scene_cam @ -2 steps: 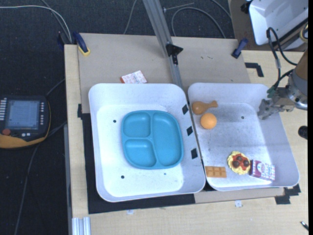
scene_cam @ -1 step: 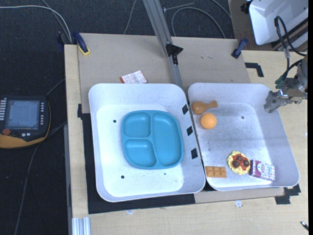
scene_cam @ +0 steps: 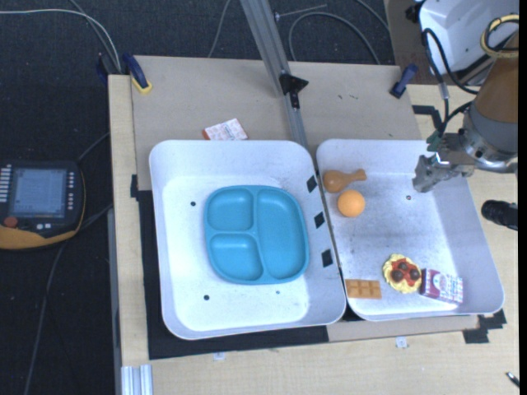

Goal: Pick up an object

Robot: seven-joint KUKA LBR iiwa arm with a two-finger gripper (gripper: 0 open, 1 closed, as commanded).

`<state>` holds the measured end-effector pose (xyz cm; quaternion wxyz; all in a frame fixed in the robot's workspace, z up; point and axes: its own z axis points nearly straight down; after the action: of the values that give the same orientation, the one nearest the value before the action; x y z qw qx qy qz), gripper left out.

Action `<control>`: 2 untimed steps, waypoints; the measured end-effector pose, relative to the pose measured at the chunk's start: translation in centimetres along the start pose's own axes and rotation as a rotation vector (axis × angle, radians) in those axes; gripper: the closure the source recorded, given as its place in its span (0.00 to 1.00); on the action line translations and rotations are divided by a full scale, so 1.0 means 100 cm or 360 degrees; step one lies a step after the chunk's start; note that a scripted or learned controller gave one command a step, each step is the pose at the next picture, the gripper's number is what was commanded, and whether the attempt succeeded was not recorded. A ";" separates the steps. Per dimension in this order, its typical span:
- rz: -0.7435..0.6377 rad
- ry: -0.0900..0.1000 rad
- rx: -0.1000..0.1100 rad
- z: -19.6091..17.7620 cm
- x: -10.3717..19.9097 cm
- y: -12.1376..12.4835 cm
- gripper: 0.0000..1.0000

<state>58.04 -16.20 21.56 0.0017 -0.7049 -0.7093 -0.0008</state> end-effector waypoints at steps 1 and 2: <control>-0.0001 0.0001 0.0000 0.006 0.057 0.008 1.00; -0.0002 0.0001 -0.0001 -0.003 0.114 -0.001 1.00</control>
<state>57.89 -4.77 21.94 0.0018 -0.7045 -0.7097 -0.0011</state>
